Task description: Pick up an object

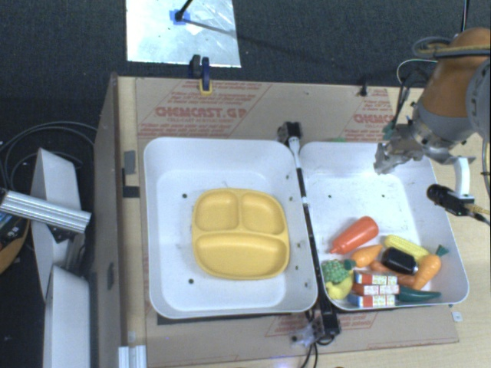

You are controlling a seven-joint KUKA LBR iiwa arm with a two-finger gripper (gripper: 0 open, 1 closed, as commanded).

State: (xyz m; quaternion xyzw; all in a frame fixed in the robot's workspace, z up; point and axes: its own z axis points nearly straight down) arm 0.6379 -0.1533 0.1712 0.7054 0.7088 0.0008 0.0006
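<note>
The right bin (360,198) holds a heap of toy food at its near end: a large orange carrot (354,234), a smaller carrot (427,267), a yellow corn cob (405,246), a black piece (399,261), a green broccoli piece (334,271) and red-and-white boxes (376,290). My gripper (390,158) hangs over the far right part of that bin, well back from the heap and apart from every item. Nothing shows between its fingers.
The left bin (169,175) carries a yellow divided tray (239,232). A black divider bar (303,198) runs between the bins. The far half of the right bin floor is bare. Cables and metal parts lie off the bench at left.
</note>
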